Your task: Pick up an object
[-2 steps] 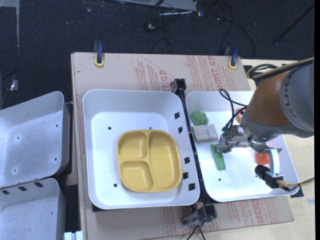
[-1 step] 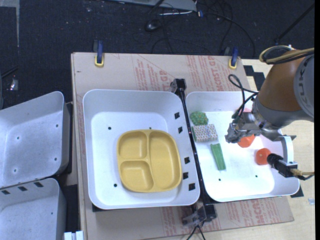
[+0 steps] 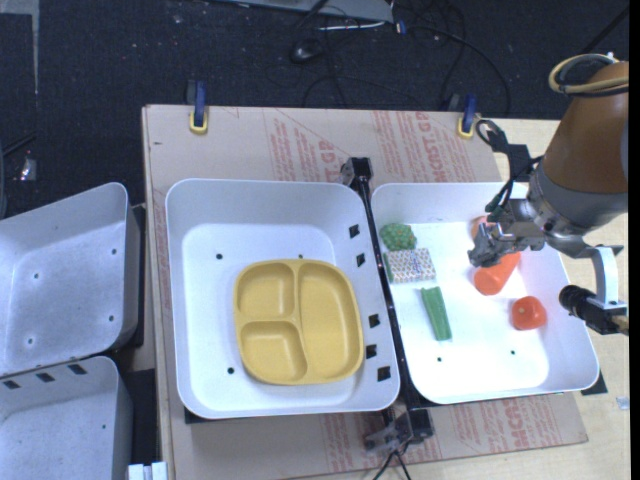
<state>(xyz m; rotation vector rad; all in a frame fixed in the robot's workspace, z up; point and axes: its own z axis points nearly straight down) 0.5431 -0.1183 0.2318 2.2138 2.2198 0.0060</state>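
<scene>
honestly the gripper (image 3: 490,256) was low over the orange cone (image 3: 494,277) in the right bin (image 3: 560,368), grip state i couldn't tell, so no confirmed pickup yet.

I see the counter (image 3: 260,148), brown with red lettering | two yellow clamps (image 3: 199,120) on the counter's far edge | left white bin (image 3: 190,228) on the counter holding a yellow divided plate (image 3: 298,320) | black cables (image 3: 400,38) on dark floor beyond the counter | white trays (image 3: 60,268) left of the counter
</scene>
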